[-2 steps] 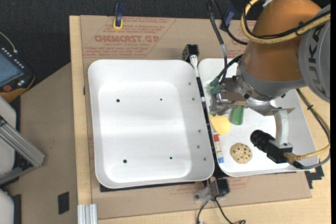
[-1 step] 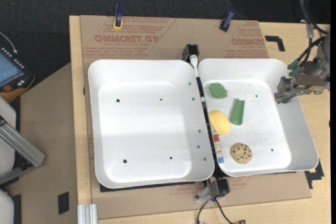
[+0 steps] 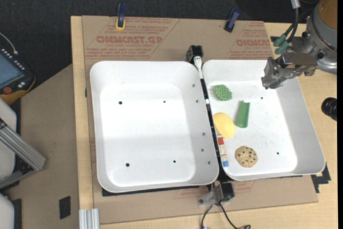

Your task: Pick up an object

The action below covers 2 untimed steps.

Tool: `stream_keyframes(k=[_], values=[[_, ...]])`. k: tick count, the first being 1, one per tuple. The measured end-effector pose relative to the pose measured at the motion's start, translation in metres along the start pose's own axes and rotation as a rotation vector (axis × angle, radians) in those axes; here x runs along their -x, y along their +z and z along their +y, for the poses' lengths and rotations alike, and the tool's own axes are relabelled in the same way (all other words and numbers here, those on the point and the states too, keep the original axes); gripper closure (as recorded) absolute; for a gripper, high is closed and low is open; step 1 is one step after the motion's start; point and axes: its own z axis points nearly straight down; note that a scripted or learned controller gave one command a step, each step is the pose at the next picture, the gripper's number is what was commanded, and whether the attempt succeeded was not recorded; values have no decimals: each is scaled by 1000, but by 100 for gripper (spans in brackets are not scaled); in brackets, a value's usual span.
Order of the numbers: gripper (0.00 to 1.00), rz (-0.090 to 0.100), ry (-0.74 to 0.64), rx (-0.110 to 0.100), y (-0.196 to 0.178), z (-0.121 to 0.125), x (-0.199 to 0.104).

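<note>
So the gripper (image 3: 272, 79) is hanging over the upper right of the right bin (image 3: 300, 115) with nothing visibly in it, and honestly I can't tell from this angle whether it's spread or pinched. The pickable stuff sits mid-frame along that bin's left side: a green bumpy piece (image 3: 223, 93), a green stick (image 3: 243, 114), a yellow lemon-looking thing (image 3: 224, 125) and a cookie (image 3: 246, 156). My worry is the yellow one sits snug against the bin wall, so it could roll or squirt away, and the flat cookie might get missed.

Below me the two white bins (image 3: 102, 115) lie on a brown board (image 3: 161, 35) with red print. Two blue clamps (image 3: 121, 16) hold its far edge. A dark device (image 3: 10, 69) sits at the left.
</note>
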Motion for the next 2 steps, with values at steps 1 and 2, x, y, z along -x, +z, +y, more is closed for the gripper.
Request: stream_keyframes(k=[1, 2], values=[[100, 1, 1, -1, -66, -1, -64], [100, -3, 11, -27, 162, -6, -77]])
